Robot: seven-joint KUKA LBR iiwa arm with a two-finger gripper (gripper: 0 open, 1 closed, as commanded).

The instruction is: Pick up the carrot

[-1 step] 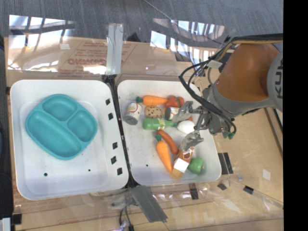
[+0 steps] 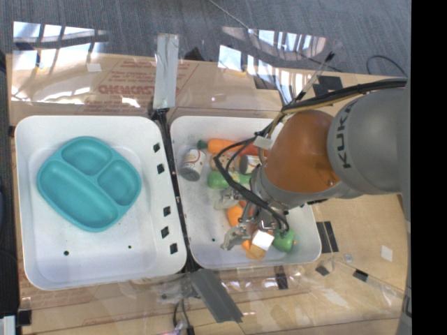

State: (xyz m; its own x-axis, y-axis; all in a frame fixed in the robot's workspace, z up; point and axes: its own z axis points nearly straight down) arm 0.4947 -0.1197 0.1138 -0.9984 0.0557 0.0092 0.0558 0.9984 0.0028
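Observation:
The carrot point(image 2: 222, 146) is orange with a green tip and lies near the far wall of the right bin point(image 2: 199, 253), partly under the arm's cables. My gripper point(image 2: 242, 230) hangs low over the near half of that bin, well to the near side of the carrot. It is right beside a small orange piece point(image 2: 233, 215) and a white block point(image 2: 262, 241). The wrist hides whatever sits directly under it.
A small tin can point(image 2: 191, 165) lies at the right bin's left side, with a green toy point(image 2: 218, 181) beside it and another green piece point(image 2: 284, 241) at the near right. The left bin point(image 2: 28, 257) holds a teal divided plate point(image 2: 88, 182).

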